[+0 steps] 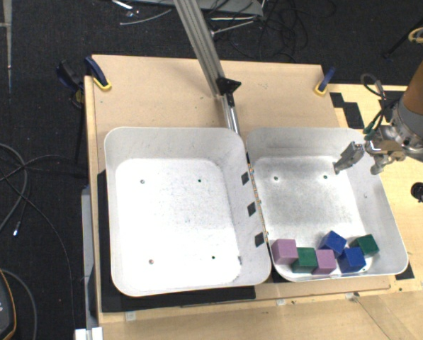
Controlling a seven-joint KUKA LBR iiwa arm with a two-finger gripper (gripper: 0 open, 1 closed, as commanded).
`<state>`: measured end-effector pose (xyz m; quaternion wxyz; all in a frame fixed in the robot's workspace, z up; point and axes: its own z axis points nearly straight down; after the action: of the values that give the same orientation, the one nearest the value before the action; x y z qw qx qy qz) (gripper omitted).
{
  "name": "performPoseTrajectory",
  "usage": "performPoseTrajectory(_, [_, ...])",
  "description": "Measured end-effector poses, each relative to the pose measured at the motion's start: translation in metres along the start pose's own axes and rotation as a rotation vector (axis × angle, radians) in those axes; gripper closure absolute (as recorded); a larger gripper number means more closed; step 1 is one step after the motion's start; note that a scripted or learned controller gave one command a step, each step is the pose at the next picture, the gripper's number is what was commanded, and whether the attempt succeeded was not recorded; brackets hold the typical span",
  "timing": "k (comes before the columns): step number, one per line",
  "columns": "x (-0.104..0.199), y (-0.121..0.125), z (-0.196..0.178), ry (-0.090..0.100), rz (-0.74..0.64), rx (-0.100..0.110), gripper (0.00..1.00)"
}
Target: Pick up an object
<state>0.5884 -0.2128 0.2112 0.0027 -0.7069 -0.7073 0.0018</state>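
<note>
My targets are the blocks (326, 253) huddled in the near corner of the right bin (303, 190), purple, green and blue ones touching each other. For a clean pick I'd go for the purple block (285, 250) at the cluster's left end, since it has bare floor on one side. The gripper (363, 158) hangs over the bin's far right rim, well apart from the cluster, its jaws spread and holding nothing. The left bin (172, 207) lies beside.

Even overhead light, soft shadows, slight glare on white bins (126, 144), pic a bit grainy
</note>
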Motion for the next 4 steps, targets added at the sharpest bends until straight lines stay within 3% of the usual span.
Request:
performPoseTrajectory(2, [0.031,-0.024,0.054,0.000,0.001,-0.003,0.00])
performPoseTrajectory(3, [0.003,-0.075,-0.015,-0.005,0.005,-0.012,0.00])
performPoseTrajectory(4, [0.009,-0.055,0.014,-0.002,-0.002,-0.006,0.00])
